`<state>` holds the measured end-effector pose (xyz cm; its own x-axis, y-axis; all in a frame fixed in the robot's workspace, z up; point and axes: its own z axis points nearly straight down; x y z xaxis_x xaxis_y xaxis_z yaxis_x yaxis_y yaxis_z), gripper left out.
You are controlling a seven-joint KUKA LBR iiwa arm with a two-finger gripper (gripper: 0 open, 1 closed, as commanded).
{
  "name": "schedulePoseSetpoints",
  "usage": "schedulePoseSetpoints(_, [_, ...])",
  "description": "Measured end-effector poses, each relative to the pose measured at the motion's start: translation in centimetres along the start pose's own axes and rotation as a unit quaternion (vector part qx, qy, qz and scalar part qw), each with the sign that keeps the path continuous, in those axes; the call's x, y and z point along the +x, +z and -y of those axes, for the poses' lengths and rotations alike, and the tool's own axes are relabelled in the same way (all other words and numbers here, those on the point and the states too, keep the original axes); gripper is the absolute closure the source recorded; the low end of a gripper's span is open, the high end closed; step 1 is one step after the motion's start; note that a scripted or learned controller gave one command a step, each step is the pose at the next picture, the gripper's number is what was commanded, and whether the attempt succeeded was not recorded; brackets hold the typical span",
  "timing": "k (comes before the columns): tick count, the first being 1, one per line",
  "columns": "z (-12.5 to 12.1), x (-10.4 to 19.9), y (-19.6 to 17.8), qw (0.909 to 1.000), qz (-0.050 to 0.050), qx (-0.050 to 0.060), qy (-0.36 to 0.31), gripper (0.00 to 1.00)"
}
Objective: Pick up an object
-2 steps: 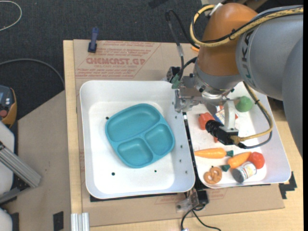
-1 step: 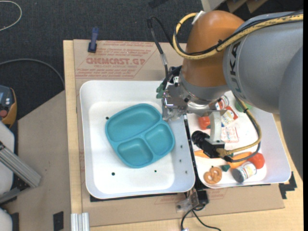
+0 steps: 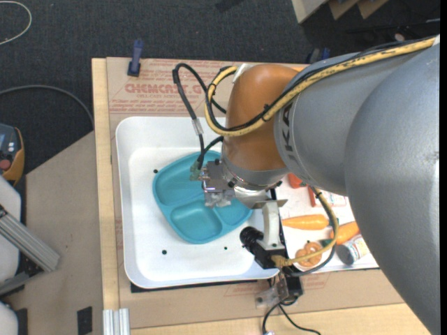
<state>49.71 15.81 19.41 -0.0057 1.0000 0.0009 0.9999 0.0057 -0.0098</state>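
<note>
Teal divided tray (image 3: 190, 211) lies diagonally (upper-left to lower-right); gripper (image 3: 215, 190) apparently over it, grip unclear.

A single fixed camera looks down at a slant on the tabletop (image 3: 112, 187), close enough that the grey arm (image 3: 377, 131), entering from the frame's right, looms large across the right-hand bin, while the left white bin (image 3: 140, 257) sits in full sight.
</note>
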Motion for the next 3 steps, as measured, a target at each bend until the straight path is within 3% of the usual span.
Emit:
schedulePoseSetpoints(1, [-0.3,-0.3,-1.4,1.0,0.0,-0.004,0.003,1.0])
schedulePoseSetpoints(2, [-1.8,-0.8,-18.5,0.9999,-0.003,-0.015,0.002,1.0])
schedulePoseSetpoints(3, [2.2,-4.6,-10.5,1.0,0.002,0.001,0.005,1.0])
